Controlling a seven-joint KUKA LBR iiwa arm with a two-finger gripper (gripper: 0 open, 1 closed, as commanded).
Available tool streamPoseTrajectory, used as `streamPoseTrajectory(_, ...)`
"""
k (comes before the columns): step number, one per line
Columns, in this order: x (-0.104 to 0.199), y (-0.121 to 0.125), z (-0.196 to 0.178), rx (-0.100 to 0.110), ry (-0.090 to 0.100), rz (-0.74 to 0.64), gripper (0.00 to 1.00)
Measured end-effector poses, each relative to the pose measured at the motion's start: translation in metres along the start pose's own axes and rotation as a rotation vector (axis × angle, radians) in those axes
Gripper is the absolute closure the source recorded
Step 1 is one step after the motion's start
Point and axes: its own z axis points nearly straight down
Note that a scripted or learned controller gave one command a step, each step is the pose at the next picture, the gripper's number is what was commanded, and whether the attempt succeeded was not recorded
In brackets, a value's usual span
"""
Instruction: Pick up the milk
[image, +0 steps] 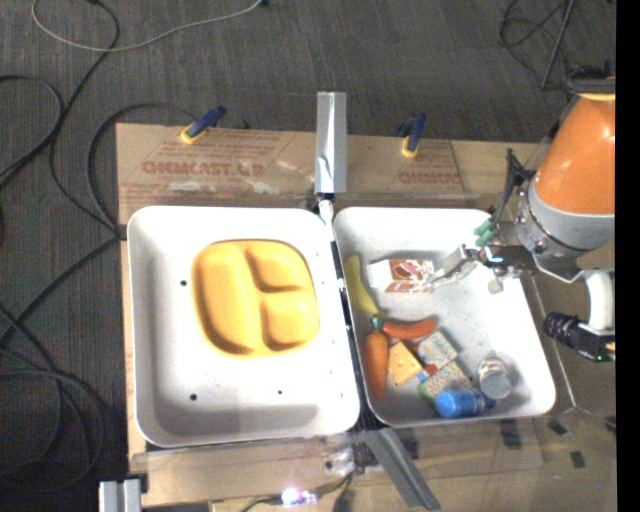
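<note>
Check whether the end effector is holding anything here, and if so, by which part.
It cannot be told. The end effector sits at the right end of the milk carton in the right bin, but a grip isn't visible.

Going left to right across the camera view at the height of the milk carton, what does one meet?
Left bin → yellow tray → banana → milk carton → end effector → the arm's orange band.
</note>
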Motion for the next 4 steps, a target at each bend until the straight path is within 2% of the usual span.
streamPoseTrajectory(1, -0.017, 0.08, 0.1, 0.002, -0.001, -0.008, 0.0)
streamPoseTrajectory(2, -0.016, 0.11, 0.075, -0.001, 0.001, -0.043, 0.0)
streamPoseTrajectory(3, -0.016, 0.11, 0.067, 0.002, 0.002, -0.044, 1.0)
streamPoseTrajectory(4, -0.038, 0.14, 0.078, -0.001, -0.004, -0.12, 1.0)
